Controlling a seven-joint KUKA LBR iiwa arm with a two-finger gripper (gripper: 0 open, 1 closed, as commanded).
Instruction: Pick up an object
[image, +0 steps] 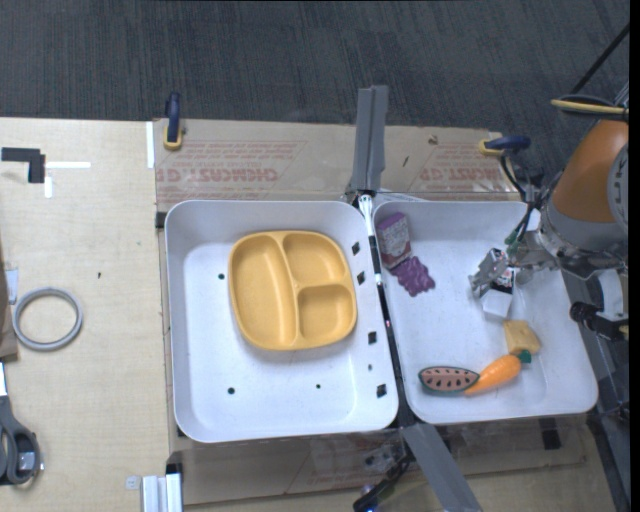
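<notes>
My end effector (493, 280) low in right white bin (560, 400), finger state: cannot tell. Approach step, nothing gripped. Nearest candidate: small pale-yellow block (521, 337) just below-right of me; orange plastic carrot (498, 373) beyond. Next: shift over block, descend, clamp.

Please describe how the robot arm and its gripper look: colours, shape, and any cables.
The arm is grey and rounded, with a broad orange band above the wrist. Dark cables run beside it near the frame's right side. The gripper is a small metallic grey assembly, with a few thin wires at its base. Its details are too small to describe further.
</notes>
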